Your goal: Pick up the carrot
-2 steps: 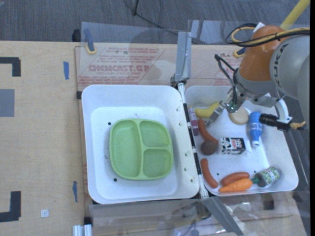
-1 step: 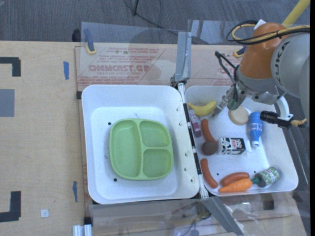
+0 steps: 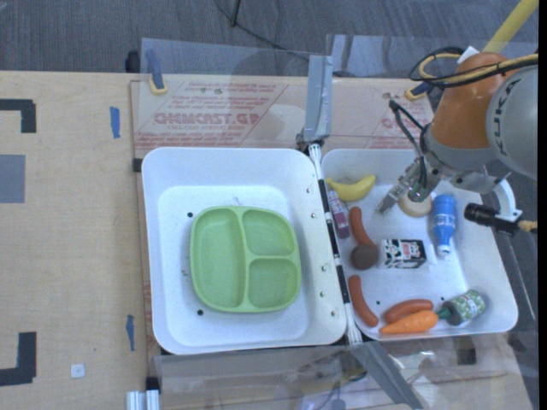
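I see the grey arm with its orange band reaching in over the right white bin (image 3: 504,314), its two-finger gripper (image 3: 408,193) low over the bin's upper middle, close to a small round tan object (image 3: 418,205); I cannot tell from this angle how the gripper is set. The tapered orange carrot (image 3: 412,322) lies along the near wall of the same bin, well apart from the gripper, touching a reddish sausage (image 3: 408,308) just above it, with a green patterned can (image 3: 464,307) at its right end. A yellow banana (image 3: 352,187) lies near the bin's far left corner. The left white bin (image 3: 162,186) holds a light green divided plastic plate (image 3: 245,258).
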Tool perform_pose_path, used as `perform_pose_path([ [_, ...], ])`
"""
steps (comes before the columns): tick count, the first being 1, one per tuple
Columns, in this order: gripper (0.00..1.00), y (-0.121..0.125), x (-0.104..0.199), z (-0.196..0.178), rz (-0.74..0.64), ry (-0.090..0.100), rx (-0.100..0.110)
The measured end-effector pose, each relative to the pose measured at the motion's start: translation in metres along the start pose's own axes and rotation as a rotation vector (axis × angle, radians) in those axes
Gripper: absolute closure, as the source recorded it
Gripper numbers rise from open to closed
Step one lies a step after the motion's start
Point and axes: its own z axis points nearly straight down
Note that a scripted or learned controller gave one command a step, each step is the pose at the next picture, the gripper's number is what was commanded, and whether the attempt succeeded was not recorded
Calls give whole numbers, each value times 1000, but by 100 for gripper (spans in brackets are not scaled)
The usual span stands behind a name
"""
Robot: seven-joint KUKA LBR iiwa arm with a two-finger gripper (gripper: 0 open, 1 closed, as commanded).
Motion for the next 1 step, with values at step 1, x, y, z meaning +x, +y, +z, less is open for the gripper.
perform_pose_path([
  [1, 100, -13, 64, -114, 163, -5, -2],
])
